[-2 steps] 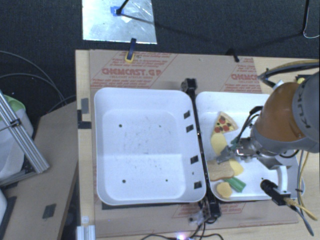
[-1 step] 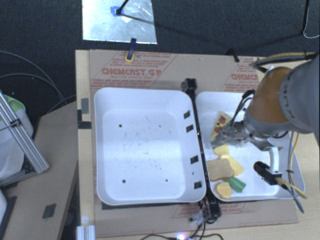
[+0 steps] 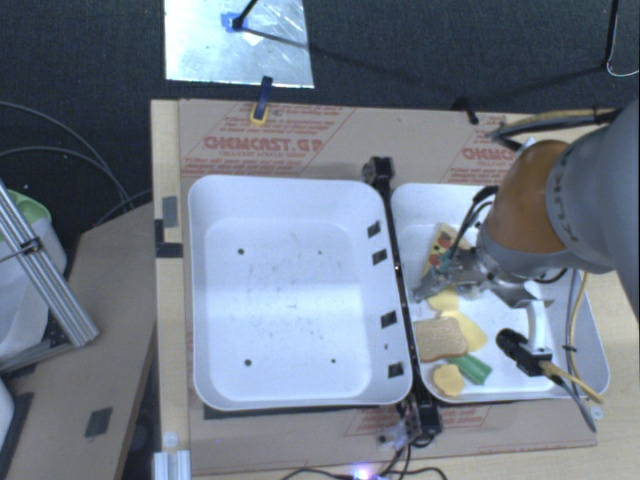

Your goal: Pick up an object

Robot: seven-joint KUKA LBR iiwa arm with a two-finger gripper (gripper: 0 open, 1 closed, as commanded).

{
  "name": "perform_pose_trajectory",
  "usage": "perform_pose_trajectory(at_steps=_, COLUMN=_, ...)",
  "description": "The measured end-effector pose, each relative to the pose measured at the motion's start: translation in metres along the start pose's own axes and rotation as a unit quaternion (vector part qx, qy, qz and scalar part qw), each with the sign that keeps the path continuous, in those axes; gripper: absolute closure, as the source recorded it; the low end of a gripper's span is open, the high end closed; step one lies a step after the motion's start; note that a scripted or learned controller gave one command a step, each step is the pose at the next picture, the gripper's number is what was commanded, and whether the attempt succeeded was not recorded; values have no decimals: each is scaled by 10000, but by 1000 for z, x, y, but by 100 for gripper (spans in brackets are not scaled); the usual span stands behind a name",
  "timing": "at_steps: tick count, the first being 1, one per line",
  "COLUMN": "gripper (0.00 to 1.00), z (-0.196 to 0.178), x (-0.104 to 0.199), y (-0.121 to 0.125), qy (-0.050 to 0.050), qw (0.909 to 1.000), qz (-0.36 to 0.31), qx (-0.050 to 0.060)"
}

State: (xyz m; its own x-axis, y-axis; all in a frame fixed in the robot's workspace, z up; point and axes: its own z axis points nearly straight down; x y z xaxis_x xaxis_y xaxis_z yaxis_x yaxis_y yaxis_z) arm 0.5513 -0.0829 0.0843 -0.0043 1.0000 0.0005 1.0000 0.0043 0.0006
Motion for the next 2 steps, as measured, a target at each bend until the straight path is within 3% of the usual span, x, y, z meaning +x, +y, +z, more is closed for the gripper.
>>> perform_pose_trajectory(at_steps=1, gripper=0, z=-1, x=-31, y=50, qy=-15, qw=10000, qz=5, qx=-33)
perform_pose_trajectory(at_steps=2, gripper=0, z=0, x=-7, y=-7, qy=8, qw=10000, qz=19, qx=24)
